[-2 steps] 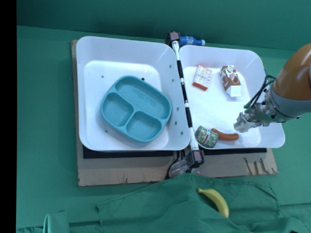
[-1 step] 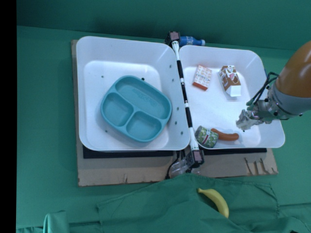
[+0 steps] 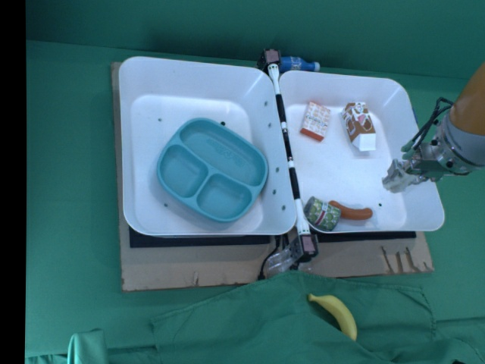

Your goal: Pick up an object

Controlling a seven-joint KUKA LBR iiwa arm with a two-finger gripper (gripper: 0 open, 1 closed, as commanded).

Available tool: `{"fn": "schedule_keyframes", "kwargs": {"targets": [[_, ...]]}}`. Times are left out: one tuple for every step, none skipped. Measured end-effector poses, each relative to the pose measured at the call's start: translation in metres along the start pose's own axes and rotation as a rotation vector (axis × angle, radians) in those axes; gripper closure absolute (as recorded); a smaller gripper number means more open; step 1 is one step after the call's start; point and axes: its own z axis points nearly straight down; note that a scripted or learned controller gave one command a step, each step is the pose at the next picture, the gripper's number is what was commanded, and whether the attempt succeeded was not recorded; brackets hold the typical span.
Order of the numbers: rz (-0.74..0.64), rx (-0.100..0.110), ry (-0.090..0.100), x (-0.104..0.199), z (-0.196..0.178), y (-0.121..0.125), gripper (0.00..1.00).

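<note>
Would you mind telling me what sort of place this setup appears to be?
Probably a robot grasping test bench: two white bins side by side on green cloth, toy food such as a sausage, and the arm's claw at the right bin's edge.

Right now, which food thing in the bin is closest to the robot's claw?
The sausage, lying near the right bin's front edge beside the green can. It is closer to the gripper than the two cartons at the back.

Sausage (image 3: 351, 212), can (image 3: 323, 213), two cartons (image 3: 316, 120)
</note>
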Motion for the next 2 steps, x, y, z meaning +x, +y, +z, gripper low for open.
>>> {"fn": "schedule_keyframes", "kwargs": {"targets": [[0.001, 0.005, 0.001, 0.0, 0.002, -0.001, 0.0], [0.0, 0.013, 0.006, 0.012, 0.077, 0.014, 0.0]]}}
